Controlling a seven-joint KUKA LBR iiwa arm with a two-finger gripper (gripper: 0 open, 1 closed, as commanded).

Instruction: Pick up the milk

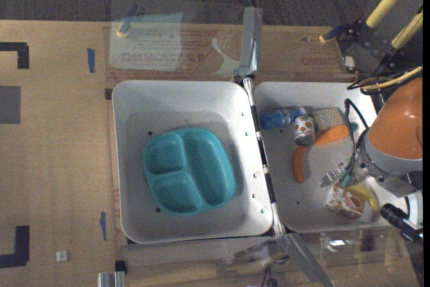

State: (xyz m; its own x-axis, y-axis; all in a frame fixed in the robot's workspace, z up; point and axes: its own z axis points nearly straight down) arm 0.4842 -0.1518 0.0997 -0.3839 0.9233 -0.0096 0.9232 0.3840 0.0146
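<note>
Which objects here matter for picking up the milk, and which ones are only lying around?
For the job:
- milk carton, right bin
- pincer, just above the carton

Lying about:
- teal divided plate, left bin
- blue bottle
- small can
- carrot
- sponge

On the table, the left bin (134,111) holds a teal divided plate (189,170), while in the right bin (282,212) the gripper (338,177) hovers just beside the milk carton (346,203), with a carrot (299,164), can (304,130) and blue bottle (281,117) nearby.
</note>
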